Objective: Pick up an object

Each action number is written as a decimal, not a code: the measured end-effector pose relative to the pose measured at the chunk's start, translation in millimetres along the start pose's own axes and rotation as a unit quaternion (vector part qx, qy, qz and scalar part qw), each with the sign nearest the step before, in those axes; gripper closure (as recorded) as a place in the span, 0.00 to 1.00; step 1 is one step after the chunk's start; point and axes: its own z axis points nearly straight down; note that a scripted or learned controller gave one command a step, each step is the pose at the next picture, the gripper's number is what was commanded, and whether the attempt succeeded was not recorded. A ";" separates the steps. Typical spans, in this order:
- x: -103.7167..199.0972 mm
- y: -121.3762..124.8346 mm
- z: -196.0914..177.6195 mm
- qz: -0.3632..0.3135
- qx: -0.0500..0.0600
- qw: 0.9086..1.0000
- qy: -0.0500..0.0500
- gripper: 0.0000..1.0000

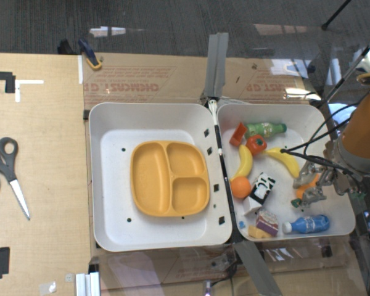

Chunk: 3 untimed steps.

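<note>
Yellow curved banana [285, 161] beside gripper [309, 187]

A robotics lab: cardboard-topped bench [37, 165], twin white bins [105, 184], scissors [11, 171], carpeted floor [172, 11]

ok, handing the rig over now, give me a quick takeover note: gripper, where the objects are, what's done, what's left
Gripper: low over the right side of the right bin, with something orange just beside it; I cannot tell from this view whether it holds anything.
Right bin contents: green bottle, tomato, two bananas, orange, black and white box, blue bottle, small packets at the front.
Left bin: yellow divided plate.
Done: no pick confirmed.
Left: grasp one object and lift it clear.
</note>
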 end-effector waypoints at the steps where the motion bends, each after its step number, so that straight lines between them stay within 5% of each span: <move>1: -4.4 -7.4 -12.5 -0.067 0.000 0.998 0.000 1.00; 2: 15.4 23.7 -2.8 -0.235 -0.001 0.972 0.001 1.00; 3: 17.9 19.1 -4.9 -0.463 0.002 0.886 -0.003 1.00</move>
